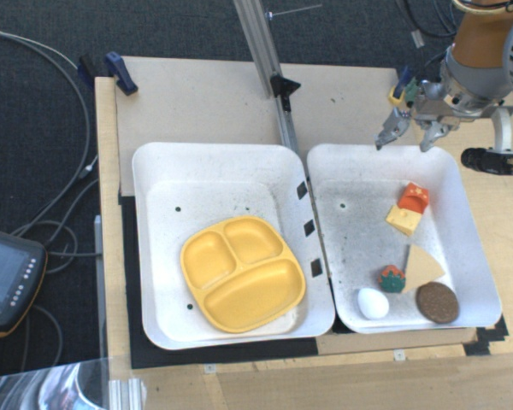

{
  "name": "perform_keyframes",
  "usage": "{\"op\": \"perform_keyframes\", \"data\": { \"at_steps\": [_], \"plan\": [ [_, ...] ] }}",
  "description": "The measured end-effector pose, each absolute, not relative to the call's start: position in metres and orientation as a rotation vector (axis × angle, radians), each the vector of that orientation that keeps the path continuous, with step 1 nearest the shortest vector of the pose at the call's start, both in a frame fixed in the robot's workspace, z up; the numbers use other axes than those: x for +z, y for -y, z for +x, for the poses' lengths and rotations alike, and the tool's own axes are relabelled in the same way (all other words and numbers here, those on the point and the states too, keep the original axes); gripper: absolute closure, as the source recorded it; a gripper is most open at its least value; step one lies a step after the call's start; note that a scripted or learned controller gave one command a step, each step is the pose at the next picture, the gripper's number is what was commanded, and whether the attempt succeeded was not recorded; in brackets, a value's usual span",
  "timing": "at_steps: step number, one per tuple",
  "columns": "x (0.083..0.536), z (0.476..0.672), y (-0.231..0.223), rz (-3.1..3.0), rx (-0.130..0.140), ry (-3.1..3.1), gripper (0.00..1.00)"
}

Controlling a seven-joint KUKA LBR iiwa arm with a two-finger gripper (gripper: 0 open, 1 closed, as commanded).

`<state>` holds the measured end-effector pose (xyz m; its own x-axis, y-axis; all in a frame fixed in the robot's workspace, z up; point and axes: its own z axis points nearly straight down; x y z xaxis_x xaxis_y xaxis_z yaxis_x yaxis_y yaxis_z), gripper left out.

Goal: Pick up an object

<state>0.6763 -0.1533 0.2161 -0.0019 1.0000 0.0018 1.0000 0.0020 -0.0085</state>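
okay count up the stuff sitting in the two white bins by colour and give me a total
Yellow: 2, the divided plate in the left bin, the cheese block in the right bin
Orange-red: 1, piece on the block's far side
Tan: 1, wedge
Green and red: 1, small toy
White: 1, egg
Brown: 1, round cookie
Total: 7

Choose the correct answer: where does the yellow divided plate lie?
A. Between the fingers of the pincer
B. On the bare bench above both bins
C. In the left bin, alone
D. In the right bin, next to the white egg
C: the yellow divided plate lies flat in the left bin, while the egg and the other small things are in the right bin, and the open pincer hangs above that bin's far edge.
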Motion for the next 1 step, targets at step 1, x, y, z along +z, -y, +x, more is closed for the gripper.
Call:
{"op": "perform_keyframes", "data": {
  "at_steps": [1],
  "plan": [
    [0.166, 0.6676, 0.1468, -2.216, 0.006, 2.217, 0.0]
  ]
}}
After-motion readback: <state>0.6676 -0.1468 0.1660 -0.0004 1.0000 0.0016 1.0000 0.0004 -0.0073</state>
